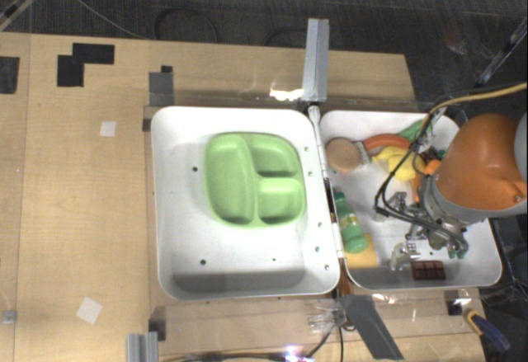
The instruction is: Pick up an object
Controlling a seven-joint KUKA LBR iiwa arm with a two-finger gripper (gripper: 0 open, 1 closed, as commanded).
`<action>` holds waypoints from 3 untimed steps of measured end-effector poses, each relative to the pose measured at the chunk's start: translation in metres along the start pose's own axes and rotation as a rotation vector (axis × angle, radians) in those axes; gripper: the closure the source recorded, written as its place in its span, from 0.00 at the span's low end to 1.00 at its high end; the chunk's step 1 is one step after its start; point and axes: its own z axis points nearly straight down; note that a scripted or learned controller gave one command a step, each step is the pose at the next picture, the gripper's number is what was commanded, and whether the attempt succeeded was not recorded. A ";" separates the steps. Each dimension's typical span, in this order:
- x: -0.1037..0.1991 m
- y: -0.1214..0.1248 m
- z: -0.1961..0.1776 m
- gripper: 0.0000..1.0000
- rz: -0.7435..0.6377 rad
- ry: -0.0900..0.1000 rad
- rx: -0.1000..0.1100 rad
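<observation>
My gripper (410,251) reaches down into the right bin (483,274), low near its front wall, with the orange band of the arm above it. A brown chocolate-like block (428,271) lies just below the fingers, by the front wall. A green bottle (352,234) lies at the bin's left side, with a yellow piece under it. At the back sit a tan round object (344,155), a yellow banana-like item (396,163) and an orange carrot-like item (384,140). The arm hides part of the bin's right side.
The left bin (177,187) holds a green divided plate (254,179), upside-down or tilted toward the centre. A metal post (316,59) stands behind the seam between the bins. Cables run along the arm at the right.
</observation>
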 end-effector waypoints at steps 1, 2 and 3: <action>-0.101 -0.041 0.005 0.00 0.048 0.011 -0.007; -0.080 -0.044 0.004 0.00 0.010 0.008 -0.006; -0.080 -0.038 0.004 0.00 0.059 0.008 -0.004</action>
